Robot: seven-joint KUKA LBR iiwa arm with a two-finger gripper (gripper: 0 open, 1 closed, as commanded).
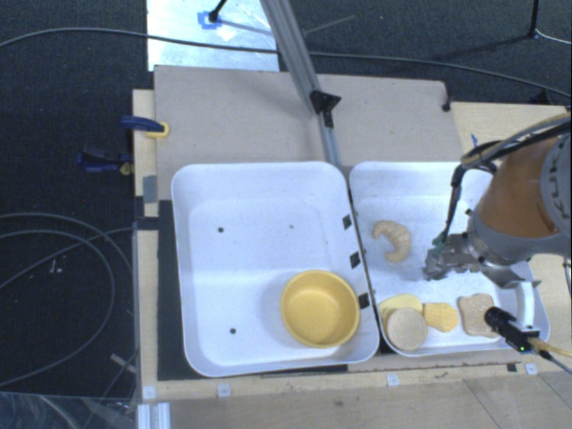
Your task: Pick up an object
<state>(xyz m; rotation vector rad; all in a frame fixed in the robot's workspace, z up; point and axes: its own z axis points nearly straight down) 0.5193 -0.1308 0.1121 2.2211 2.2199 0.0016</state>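
Observation:
In the right bin (pixel 393 181) lie a pale croissant (pixel 393 239), a round cracker-like disc (pixel 406 328), a yellow piece (pixel 439 315) and a slice of bread (pixel 476 315). A yellow bowl (pixel 320 307) sits in the left bin (pixel 206 195) near its front right corner. My gripper (pixel 440 264) hangs low over the right bin, just right of the croissant and above the yellow piece. Nothing shows between its fingers.
The grey arm with its orange band (pixel 523 199) covers the right bin's right side. A slanted metal pole (pixel 299 56) crosses the bench behind the bins. Cables lie on the dark floor at left.

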